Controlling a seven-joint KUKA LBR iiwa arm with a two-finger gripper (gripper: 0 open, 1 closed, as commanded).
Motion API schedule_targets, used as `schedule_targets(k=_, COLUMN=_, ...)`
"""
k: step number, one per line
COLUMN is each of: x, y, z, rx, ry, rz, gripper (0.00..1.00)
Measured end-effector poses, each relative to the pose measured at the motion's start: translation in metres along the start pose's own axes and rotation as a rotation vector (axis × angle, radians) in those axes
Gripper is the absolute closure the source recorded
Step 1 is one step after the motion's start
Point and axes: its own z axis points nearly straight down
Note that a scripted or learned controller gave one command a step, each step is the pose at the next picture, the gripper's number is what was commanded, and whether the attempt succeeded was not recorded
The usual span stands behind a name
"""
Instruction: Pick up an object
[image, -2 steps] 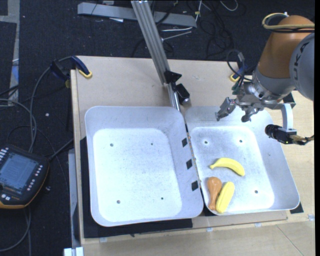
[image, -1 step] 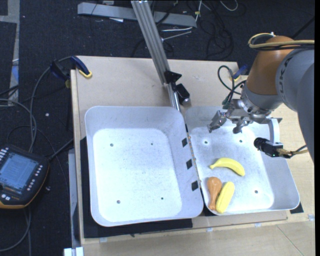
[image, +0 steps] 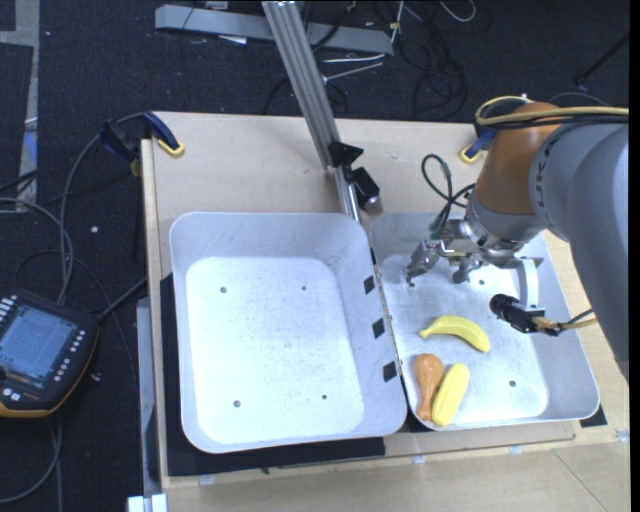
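Both white bins sit side by side; my gripper (image: 437, 262) hangs open, holding nothing, above the banana (image: 457, 331); its curve could slip my fingers.

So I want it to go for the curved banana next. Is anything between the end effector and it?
Nothing visible. The end effector hangs over the right bin's bare floor, above the curved banana. The orange piece and yellow piece lie nearer the front rim, beyond the banana.
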Motion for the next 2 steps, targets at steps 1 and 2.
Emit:
schedule_targets(k=1, x=0.0, y=0.001, z=-0.013, rx=-0.004, ry=-0.001, rz=0.0, gripper=1.0)
schedule_targets(k=2, x=-0.002, y=0.001, z=-0.075, rx=-0.007, ry=-0.001, rz=0.0, gripper=1.0)
